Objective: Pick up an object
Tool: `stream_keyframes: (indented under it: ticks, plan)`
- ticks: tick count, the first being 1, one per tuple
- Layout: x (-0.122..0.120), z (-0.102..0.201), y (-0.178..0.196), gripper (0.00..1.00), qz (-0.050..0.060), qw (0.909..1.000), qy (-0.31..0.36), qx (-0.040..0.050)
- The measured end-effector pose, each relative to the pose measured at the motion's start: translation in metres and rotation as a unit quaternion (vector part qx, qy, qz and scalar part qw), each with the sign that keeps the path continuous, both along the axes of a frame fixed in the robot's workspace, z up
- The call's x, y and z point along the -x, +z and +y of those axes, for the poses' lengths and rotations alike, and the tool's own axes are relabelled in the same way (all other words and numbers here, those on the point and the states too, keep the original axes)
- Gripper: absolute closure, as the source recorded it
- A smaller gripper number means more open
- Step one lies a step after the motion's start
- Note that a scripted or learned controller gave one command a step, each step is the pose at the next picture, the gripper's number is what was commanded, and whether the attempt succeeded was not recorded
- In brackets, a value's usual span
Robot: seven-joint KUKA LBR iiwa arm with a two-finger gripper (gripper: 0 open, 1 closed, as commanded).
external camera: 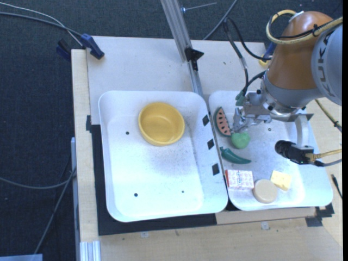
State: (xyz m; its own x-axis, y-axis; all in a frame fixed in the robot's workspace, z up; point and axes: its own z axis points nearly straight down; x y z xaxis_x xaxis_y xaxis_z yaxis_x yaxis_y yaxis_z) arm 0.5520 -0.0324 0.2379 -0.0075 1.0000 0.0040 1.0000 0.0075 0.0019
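Camera view looks down at a slant on both bins, and the arm (302,53) comes in from the right, its bulky orange and grey body cut off by the picture's edge. It covers the far right part of the right bin (261,159). The gripper (238,125) hangs over that bin's near-left area, its tip just above a small green ball (241,141), close to it or touching; which of the two cannot be told. The tip is small and tangled with metal parts and cables, so whether the gripper is open or closed cannot be told, and nothing is seen held in it.

The green ball lies on the bin floor between a watermelon slice (221,122) by the left wall and a dark green pepper (235,156) just below it. Nearer the front edge lie a red-and-white packet (239,178), whose print is too small to read, a round beige disc (265,191) and a yellow block (281,180) touching the disc. The left bin (163,184) holds a yellow bowl (161,123), upright, well apart from the gripper.
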Motion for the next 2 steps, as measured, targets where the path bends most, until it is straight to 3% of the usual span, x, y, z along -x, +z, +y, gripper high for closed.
stream_keyframes:
  ticks: [2]
  plan:
    - [-0.021, 0.106, 0.005, 1.0, 0.0, 1.0, 0.0, -0.0004]
